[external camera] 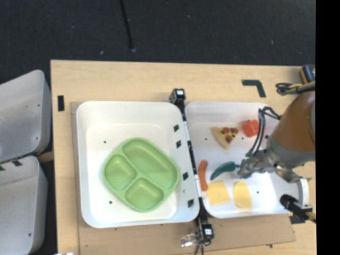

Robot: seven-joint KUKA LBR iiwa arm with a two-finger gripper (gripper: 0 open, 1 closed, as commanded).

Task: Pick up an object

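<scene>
The right bin [212, 116] holds a pizza slice [224, 135], a small red-orange item [251, 127], a green pepper-like piece [223, 169], an orange-red sausage [203, 175] by the bin's left wall, and two yellow cheese pieces [218, 193] [242, 194]. My gripper [245, 168] hangs low over the bin's middle, right beside the green piece's right end and just above the right-hand cheese piece. The arm's orange band [297, 126] and grey wrist cover part of the bin's right side.
The left bin [90, 116] carries a green three-compartment plate [141, 173]. A black divider with clips [187, 158] runs between the bins. Cables [289, 87] lie on the bench at the upper right. A black fixture [293, 203] sits at the right bin's lower right corner.
</scene>
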